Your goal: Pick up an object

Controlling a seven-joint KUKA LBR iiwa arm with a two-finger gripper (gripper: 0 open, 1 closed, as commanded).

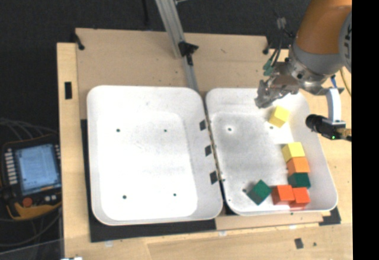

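Camera view | near: blocks (283,191) clustered along right bin's (237,152) front and right wall, easy pickings | farther: yellow cube (279,116) lies alone | gripper (267,94) hovers just behind it; grip state cannot be told.

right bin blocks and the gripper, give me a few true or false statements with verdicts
1. All the blocks lie in the right bin. True.
2. The gripper holds the yellow block. False: that block lies on the bin floor just below the gripper.
3. A green block sits near the bin's front edge, left of the orange blocks. True.
4. The arm reaches in over the left bin. False: it is over the right bin's far side.
5. Every block is yellow. False: some are orange, some green.
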